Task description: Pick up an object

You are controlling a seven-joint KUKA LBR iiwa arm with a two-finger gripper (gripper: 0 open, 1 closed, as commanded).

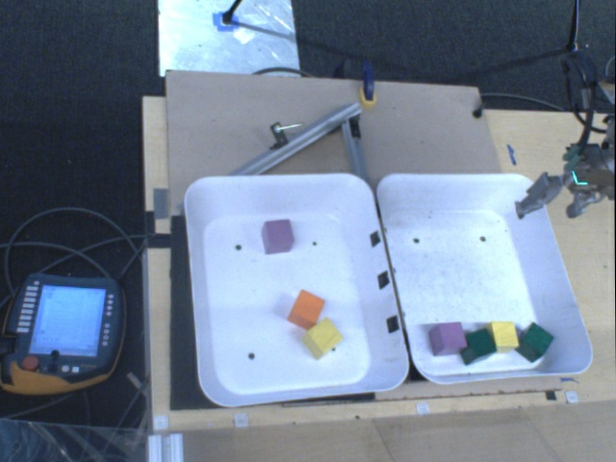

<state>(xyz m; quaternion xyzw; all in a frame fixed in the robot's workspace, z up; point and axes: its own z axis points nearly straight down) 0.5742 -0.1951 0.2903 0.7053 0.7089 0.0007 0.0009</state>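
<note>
My fingers (556, 198) hang at three o'clock above the right bin's rim (549, 221), parted, holding nothing. Nearest blocks cluster at five o'clock: purple block (447, 338), yellow block (504, 334).

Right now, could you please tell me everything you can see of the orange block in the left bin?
The orange block is a small cube with a matte, painted look, lying flat on the floor of the left bin, turned at an angle to the bin's walls. It sits right of the bin's middle. Its lower right corner meets the yellow block; a purple block lies apart, farther back. The gripper is far off, over the right bin's far right rim.
</note>
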